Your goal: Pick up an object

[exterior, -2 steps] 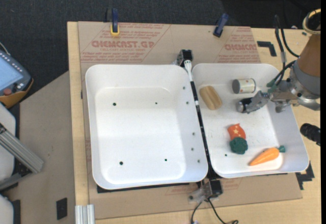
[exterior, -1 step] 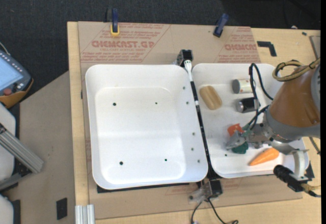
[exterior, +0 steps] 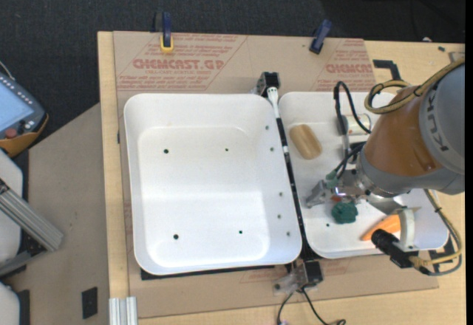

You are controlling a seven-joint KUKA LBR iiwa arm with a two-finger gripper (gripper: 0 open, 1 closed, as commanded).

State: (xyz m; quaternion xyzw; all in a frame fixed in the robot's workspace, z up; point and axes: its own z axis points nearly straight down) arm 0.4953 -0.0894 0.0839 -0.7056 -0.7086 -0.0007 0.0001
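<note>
Arm (exterior: pixel 414 146) over cluttered right bin (exterior: pixel 318 242)

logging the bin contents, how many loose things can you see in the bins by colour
tan: 1, the tan block in the right bin
green: 1, the green object beside the gripper
orange: 1, the orange object, partly hidden by the arm
total: 3 visible, all in the right bin

Red lettering reading "CHEMCAST GP" runs across the brown board (exterior: pixel 185 57) beneath my bins, repeating partly at right; my arm (exterior: pixel 443 131) bears letters "KU".
</note>
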